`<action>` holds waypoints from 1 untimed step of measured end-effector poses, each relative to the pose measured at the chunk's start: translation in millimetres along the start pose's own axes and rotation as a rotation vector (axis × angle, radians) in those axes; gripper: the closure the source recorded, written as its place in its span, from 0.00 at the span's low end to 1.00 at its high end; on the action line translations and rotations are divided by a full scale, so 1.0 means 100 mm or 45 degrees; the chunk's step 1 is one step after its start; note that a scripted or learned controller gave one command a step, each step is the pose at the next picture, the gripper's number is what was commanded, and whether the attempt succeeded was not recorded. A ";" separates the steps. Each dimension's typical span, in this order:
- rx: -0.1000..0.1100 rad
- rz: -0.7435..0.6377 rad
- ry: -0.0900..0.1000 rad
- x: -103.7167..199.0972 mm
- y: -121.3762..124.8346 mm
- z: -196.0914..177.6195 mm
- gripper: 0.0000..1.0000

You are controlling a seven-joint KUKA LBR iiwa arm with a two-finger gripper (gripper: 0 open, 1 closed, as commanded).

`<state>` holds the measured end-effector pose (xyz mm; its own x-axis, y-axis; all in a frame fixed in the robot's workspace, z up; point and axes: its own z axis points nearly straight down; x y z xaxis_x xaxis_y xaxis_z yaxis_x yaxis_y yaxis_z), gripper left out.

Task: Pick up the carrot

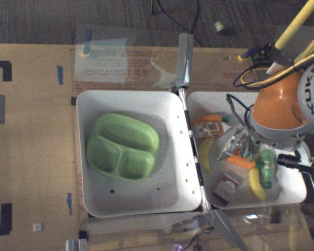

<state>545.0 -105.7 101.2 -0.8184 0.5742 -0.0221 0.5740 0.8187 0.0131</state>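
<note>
1. The jaws (235,146) sit low in the right bin (298,192), toward its middle; whether they stand apart or together cannot be told from this slant.
2. The carrot (242,162) lies on the bin floor just below the jaws, close beside them; contact cannot be confirmed, and nothing is seen clamped.
3. Crowding around the jaws: a green bottle (266,167) just to the right of the carrot, a yellow banana (256,184) below that, a second banana (204,155) to the left near the dividing edge, an orange-and-white carton (208,126) up and left, and a small red-and-white packet (226,186) below-left.
4. Open room: little bare floor near the jaws; the nearest wall is the shared rim to the left.
5. The left bin (94,192) beyond that rim holds a green divided plate (124,146), well apart from the jaws.
6. Arm pose: the arm (280,106) enters from the right, its orange band above the wrist, angled down and leftward over the desk (31,156).
</note>
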 end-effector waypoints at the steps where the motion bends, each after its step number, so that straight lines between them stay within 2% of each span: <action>1: 0.013 -0.056 0.026 0.83 0.10 -0.85 1.00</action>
